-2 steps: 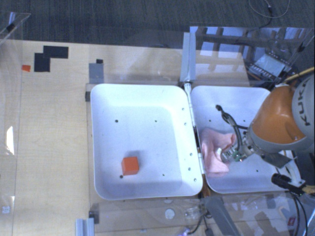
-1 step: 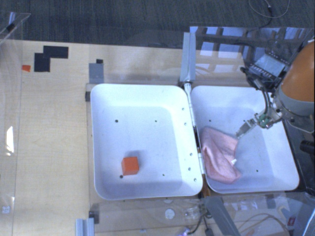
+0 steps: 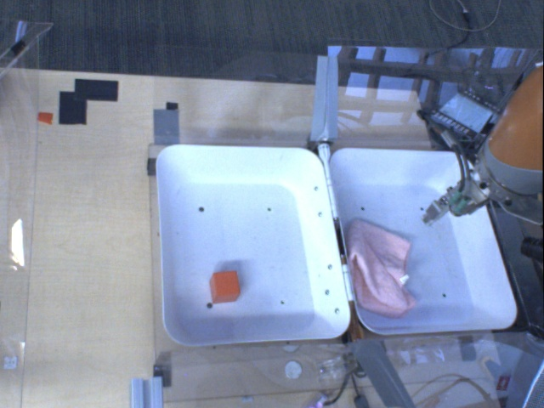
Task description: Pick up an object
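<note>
- Bench: bears two shallow white bins side by side. The left bin holds an orange block at about 7 o'clock of its floor. The right bin holds a crumpled pink cloth at about 8 o'clock, against the wall shared with the left bin.
- Arm: enters from 3 o'clock, orange band above the wrist.
- Gripper: sits over the right bin at about 2 o'clock of the cloth, near it but apart from it. Nothing is visible in its grasp. Whether it is apart or together cannot be told at this scale.
- Step in hand, as a judgement: approach, with no object secured yet.
- Next move, as a judgement: travel toward 8 o'clock to centre over the cloth, then descend and close on a raised fold.
</note>
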Available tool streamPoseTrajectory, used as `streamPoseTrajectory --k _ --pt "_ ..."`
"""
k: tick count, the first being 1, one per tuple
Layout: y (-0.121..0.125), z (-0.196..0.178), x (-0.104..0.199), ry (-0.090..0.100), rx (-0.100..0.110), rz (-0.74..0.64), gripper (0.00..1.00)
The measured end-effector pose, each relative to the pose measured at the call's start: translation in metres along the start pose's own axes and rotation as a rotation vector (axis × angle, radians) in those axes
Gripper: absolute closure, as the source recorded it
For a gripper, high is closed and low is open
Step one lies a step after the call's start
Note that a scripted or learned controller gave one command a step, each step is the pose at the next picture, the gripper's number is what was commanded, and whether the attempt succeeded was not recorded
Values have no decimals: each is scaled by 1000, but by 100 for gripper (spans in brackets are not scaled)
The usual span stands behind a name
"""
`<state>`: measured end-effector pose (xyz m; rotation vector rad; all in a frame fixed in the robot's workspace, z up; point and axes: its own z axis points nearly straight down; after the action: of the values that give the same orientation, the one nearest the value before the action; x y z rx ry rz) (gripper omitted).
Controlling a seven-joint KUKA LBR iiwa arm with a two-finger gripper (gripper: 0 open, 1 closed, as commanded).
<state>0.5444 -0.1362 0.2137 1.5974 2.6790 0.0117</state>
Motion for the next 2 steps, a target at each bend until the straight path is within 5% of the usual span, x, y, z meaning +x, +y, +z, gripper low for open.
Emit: streamPoseTrajectory --k 1,2 --pt "46 -25 -18 7 7 -96 100" --pt "46 -25 -18 7 7 -97 0"
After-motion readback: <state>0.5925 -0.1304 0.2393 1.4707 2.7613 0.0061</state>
